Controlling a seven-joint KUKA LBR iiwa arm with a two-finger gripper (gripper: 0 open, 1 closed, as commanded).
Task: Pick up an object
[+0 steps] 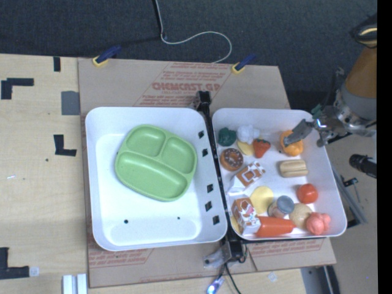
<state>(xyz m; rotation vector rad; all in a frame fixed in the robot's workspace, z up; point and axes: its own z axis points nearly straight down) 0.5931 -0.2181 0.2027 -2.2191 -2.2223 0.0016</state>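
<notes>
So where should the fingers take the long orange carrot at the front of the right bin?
Probably across the carrot at mid-length, coming straight down. It lies flat, lengthwise along the right bin's front wall, so the fingers should close across its narrow width, though neighbouring toys crowd its far side.

You're looking down at a light wood bench (pixel 37 164) with black tape marks (pixel 61 146) on its left side. A cardboard sheet (pixel 177 84) with red print lies on top, held at its far edge by two blue-and-yellow clamps (pixel 107 54). Behind the bench you see dark grey carpet (pixel 257 11), with a thin white cable (pixel 184 38) looping across it down toward the cardboard. Cables (pixel 223 265) bunch at the near edge of the cardboard. Light is even, no hard shadows.
</notes>
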